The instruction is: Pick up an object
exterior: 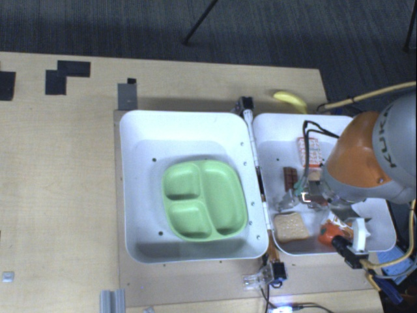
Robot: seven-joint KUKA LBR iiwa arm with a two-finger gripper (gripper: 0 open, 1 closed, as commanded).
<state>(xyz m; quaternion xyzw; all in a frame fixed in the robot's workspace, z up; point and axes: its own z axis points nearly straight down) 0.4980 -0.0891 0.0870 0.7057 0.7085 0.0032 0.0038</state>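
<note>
My gripper (pixel 292 198) reaches down into the right bin (pixel 273 139), low over its floor near the left wall. Just below it lies a tan, sponge-like square (pixel 291 225). A small brown block (pixel 290 175) stands just above it. Further back rests a red and white packet (pixel 311 151). An orange thing (pixel 330 233) shows under the wrist at the bin's front, partly hidden by the arm. Nothing is visibly held.
The left bin (pixel 140 142) holds a green divided plate (pixel 204 199). A yellow, banana-like thing (pixel 288 99) lies on the bench behind the right bin. The grey and orange arm covers the right bin's right half.
</note>
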